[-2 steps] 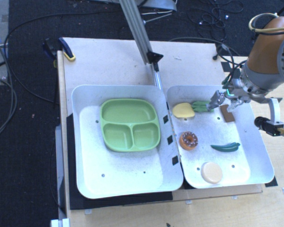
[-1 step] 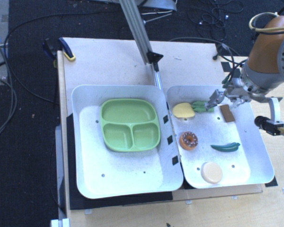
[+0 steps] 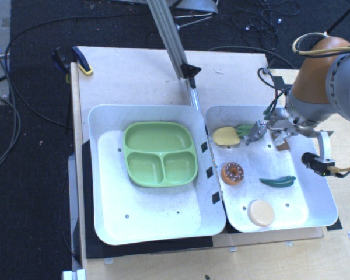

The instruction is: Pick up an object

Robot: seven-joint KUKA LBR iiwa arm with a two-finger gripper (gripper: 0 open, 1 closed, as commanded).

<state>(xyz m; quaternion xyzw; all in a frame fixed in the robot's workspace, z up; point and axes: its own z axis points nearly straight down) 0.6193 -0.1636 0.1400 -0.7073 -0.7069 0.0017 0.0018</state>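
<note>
Green divided plate (image 3: pixel 161 154) flat in left bin (image 3: pixel 105 214); clamp (image 3: pixel 81 62) at bench corner.

a robotics lab, by the look of it. a pale wooden tabletop (image 3: pixel 140 74) stands on dark carpet (image 3: pixel 29 185) strewn with loose black cables (image 3: pixel 23 107). a slanted aluminium rail (image 3: pixel 166 28) rises from the tabletop's middle. two shallow white bins (image 3: pixel 157 220) sit side by side, holding toy food and a green divided plate (image 3: pixel 160 153), with a grey and orange robot arm (image 3: pixel 324 80) above.

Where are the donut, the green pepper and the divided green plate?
donut (image 3: pixel 232 173): camera view, its frosted top.
green pepper (image 3: pixel 278 181): camera view, mid-body.
divided green plate (image 3: pixel 161 154): camera view, its centre ridge.
</note>
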